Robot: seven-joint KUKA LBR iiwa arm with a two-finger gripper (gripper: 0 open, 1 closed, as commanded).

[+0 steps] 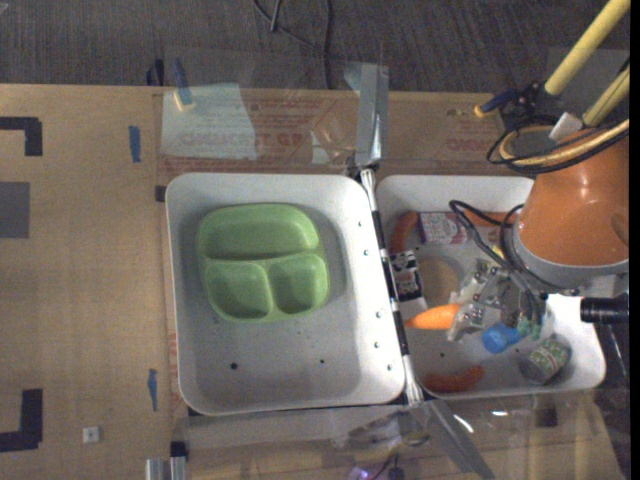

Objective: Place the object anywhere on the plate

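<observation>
Bottom of frame first: right bin [590,368] holds the clutter. A reddish sausage-shaped item [455,378] lies along its lower edge, a small grey-green can [545,360] sits at lower right, and a blue piece [498,339] is just above and left of the can. An orange carrot-like object [433,318] lies at the bin's left side, its right end touching the gripper [488,303] (can't tell if the jaws are open, shut, or on anything; the mechanism is too cluttered to read). Arm with the orange band [575,213] covers the bin's upper right.

Left bin [190,368]: green three-compartment plate [264,261] in its upper half, well apart from the carrot-like object.

Top of frame: black cables [290,13] on the floor.
</observation>
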